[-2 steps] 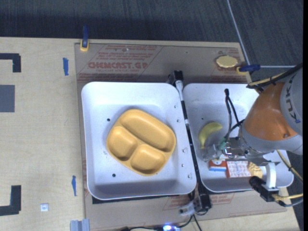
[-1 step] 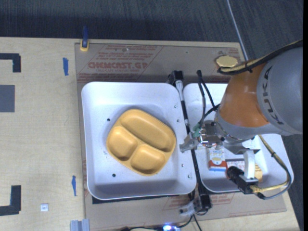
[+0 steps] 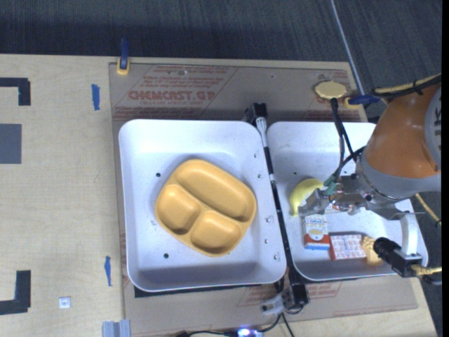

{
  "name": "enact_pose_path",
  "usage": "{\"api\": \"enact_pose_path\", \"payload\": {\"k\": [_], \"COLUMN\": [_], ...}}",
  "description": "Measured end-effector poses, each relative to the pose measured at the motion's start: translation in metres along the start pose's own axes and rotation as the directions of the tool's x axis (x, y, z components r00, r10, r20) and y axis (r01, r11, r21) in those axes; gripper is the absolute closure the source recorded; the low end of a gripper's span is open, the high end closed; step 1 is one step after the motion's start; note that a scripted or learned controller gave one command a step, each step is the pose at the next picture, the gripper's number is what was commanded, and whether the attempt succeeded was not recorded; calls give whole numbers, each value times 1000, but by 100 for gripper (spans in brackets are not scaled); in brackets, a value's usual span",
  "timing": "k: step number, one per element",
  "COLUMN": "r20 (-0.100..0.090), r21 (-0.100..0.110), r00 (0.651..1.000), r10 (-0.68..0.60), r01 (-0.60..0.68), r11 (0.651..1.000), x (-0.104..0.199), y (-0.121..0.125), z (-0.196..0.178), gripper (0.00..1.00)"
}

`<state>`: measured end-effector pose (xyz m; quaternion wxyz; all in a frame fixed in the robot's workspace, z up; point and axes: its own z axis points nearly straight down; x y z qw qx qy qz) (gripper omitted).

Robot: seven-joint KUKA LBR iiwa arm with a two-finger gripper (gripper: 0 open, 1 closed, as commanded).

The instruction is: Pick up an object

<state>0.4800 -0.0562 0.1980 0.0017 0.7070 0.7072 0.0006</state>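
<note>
The light wooden bench [image 3: 56,209] carries a brown board [image 3: 210,90], and on it two white bins [image 3: 140,188] stand side by side.

Lighting is even and fairly bright from overhead, with no hard shadows on the bench [image 3: 56,209]. The left bin [image 3: 140,146] shows soft grey shading along its inner walls and a faint shadow under the yellow tray [image 3: 205,206], whose domed top carries mild highlights. The right bin [image 3: 295,142] reads slightly blown out. The dark floor [image 3: 210,12] at top is dim. Focus is soft throughout; small print is illegible.
</note>
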Motion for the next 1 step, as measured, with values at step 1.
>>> {"api": "enact_pose_path", "payload": {"k": [1], "r20": [-1], "r21": [-1], "r00": [1000], "r10": [-2], "r01": [2], "r11": [1000], "x": [58], "y": [1], "z": [-14], "gripper": [100]}}
